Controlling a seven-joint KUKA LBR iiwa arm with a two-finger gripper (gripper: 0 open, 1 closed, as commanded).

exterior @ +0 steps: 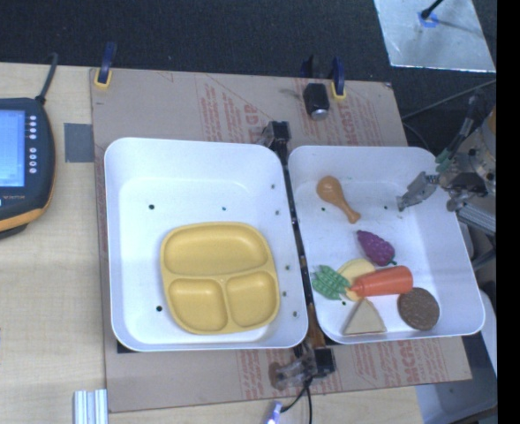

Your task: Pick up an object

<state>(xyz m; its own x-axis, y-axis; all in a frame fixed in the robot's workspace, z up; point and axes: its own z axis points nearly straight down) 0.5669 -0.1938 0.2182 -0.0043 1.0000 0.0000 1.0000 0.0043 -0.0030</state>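
The right bin [436, 237] holds several toy foods. A tan drumstick [337, 197] lies near its back. A purple piece [375, 247] sits mid-bin. In the front are an orange carrot [381, 282], a green leafy piece [330, 282], a pale yellow piece [357, 268], a brown round disc [418, 308] and a tan wedge [364, 319]. My gripper [433, 199] hovers over the bin's back right corner, well right of the drumstick. Its grey fingers [411, 193] are spread apart, open, with nothing between them.
The left bin [136, 193] holds a yellow divided plate [220, 276]. A teach pendant [8, 166] lies at the far left of the bench. Clamps [317, 100] stand behind the bins and a cable fitting [299, 369] in front.
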